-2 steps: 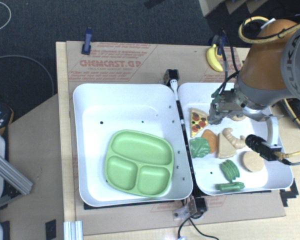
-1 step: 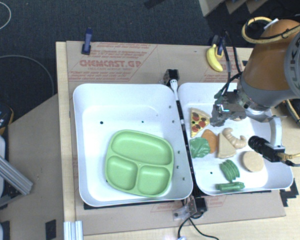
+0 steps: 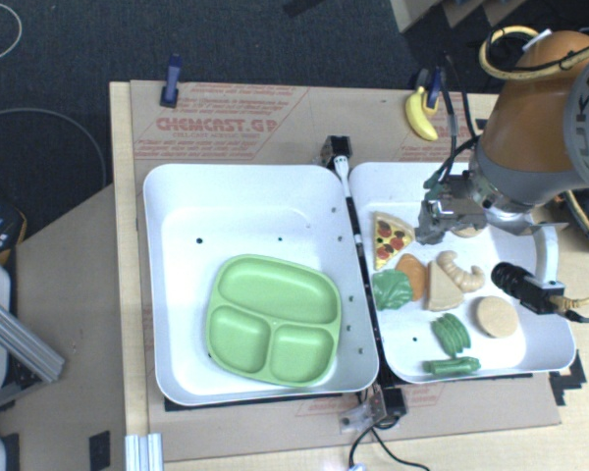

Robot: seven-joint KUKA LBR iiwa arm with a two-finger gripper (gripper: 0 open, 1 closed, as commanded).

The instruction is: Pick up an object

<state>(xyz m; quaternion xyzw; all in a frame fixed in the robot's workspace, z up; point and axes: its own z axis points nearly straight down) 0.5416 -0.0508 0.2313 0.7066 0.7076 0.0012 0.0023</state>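
One camera sits high above the bench [image 3: 216,116] and looks down at a slant. It is far enough up to see both white bins at once, the left bin [image 3: 177,224] and the right bin [image 3: 550,346], side by side. The near edge of the bench is at the bottom of the picture and the far edge is at the top. Dark floor [image 3: 128,18] shows past the far edge. The arm [image 3: 540,106] comes in from the right side.
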